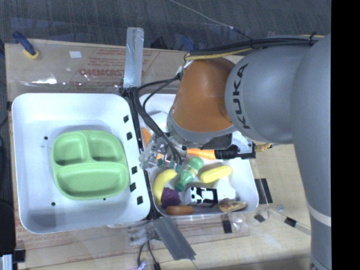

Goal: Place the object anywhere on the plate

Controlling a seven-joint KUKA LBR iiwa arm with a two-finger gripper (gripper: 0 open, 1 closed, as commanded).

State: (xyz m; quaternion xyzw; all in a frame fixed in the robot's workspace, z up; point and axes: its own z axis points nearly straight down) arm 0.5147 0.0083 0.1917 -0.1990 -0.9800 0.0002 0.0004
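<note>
The counter [67, 61] is covered by a printed sheet, and two shallow white bins are carried on it side by side. Much of the right half of the view is taken up by the grey arm [281, 77], whose orange band [199, 97] is seen bent low over the right bin [247, 187]. The left bin [28, 151] is occupied by the green plate [89, 165], a divided one with three compartments, on which nothing is yet placed.

The gripper [160, 153] is found at the left end of the right bin, just beside the wall shared with the left bin, amid cables. Whether the jaws are apart or together cannot be told, since they are masked by wrist hardware and clutter.

The task's object cannot be singled out with certainty. It is judged to lie among the pile in the right bin: a yellow banana [163, 181], a green bottle-like item [188, 173], a second yellow piece [215, 174], an orange piece [199, 153], a purple item [171, 196], a brown item [179, 210] and a small brown piece [232, 206], all touching or crowded together.

Several failures are to be feared. Two items could be caught at once, or none, because of the crowding. A rounded item could be squeezed out sideways. The shared wall could be struck during transfer.
</note>
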